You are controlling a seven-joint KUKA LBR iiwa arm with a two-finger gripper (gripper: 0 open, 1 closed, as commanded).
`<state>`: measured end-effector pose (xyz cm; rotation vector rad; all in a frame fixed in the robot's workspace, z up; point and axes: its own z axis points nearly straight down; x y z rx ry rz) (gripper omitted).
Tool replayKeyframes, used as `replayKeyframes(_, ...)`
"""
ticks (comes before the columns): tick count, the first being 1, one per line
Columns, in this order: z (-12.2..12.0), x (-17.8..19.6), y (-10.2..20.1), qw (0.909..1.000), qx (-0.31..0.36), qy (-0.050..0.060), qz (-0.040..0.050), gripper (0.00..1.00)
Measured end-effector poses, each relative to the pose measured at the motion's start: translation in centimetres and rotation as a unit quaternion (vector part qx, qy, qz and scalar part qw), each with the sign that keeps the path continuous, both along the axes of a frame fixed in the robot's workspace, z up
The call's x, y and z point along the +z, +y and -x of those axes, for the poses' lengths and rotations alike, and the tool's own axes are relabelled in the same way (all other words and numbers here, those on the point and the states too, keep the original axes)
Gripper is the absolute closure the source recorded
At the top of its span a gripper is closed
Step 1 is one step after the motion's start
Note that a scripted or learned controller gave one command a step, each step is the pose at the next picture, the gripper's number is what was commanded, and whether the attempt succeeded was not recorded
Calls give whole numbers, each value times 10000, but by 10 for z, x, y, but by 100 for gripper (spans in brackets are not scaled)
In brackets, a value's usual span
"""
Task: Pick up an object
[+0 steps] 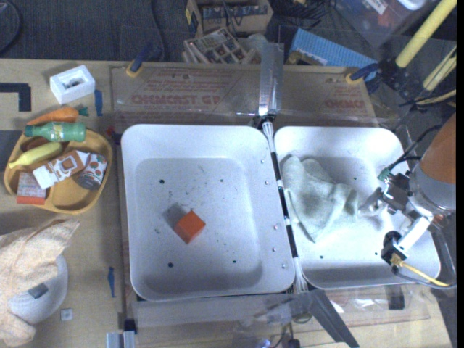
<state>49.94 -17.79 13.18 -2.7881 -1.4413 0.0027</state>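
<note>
Left bin [145, 165]: orange block [191, 226] sitting alone near the middle, open floor lying on every side of it. Right bin [348, 140]: crumpled grey cloth [315, 198] taking up the left half; claw [371, 203] and arm [438, 169] crowding the right side.

I am looking at a robotics lab bench. Two white bins [145, 267] sit side by side on a wooden bench [72, 75], cables [217, 9] run across the dark floor behind, and a yellow bowl [72, 198] of toy food waits at the left.
</note>
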Motion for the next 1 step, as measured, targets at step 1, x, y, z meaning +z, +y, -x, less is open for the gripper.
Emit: replayKeyframes(1,-73,34,56,10000,18,-10,10,0)
